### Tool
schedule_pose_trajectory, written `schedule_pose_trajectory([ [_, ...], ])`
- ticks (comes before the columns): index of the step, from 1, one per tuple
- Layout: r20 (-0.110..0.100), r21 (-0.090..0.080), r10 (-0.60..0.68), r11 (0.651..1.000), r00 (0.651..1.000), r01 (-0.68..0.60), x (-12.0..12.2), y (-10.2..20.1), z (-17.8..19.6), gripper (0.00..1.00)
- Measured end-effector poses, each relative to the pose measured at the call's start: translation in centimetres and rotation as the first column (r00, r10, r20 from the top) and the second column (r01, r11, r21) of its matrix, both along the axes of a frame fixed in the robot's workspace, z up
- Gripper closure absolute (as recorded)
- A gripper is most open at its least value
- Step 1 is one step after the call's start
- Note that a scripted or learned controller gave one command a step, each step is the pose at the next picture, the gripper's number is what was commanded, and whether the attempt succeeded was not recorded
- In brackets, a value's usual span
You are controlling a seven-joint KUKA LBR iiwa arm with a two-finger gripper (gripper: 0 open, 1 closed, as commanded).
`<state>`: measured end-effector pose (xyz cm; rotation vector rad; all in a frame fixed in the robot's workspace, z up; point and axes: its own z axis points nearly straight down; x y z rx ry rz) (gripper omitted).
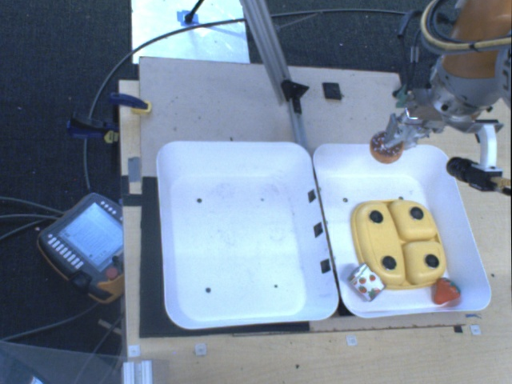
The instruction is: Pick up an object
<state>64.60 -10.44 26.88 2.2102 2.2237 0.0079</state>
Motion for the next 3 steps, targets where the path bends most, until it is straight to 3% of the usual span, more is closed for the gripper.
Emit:
schedule_pose_trajectory([
  [1, -0.005, 0.001, 0.000, 1.000, 1.000, 0.000, 0.1, 0.0, 1.3, 1.00],
  [3, -0.009, 0.002, 0.003, 1.000, 1.000, -0.003, -2.9, 9.8, -0.5, 1.00],
])
